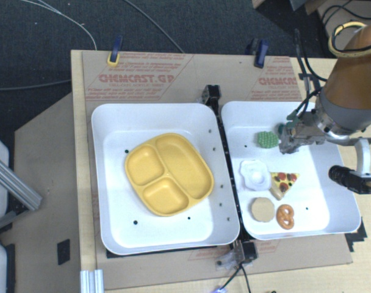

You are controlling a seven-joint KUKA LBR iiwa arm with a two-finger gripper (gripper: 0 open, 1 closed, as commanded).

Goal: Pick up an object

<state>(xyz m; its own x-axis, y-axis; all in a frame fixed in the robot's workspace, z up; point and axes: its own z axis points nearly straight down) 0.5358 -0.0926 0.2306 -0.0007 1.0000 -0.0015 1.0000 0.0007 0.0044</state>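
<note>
The right white bin holds a green knobbly object, a white cup-like piece, a pizza slice, a round tan cookie and a pretzel. My gripper hangs at the bin's upper part, just right of the green object and close beside it. Nothing shows between its fingers.
The left white bin carries a yellow three-compartment plate. A black divider clamp sits between the bins at the top. Blue clips hold the cardboard base. A black part of the arm overhangs the right bin's right side.
</note>
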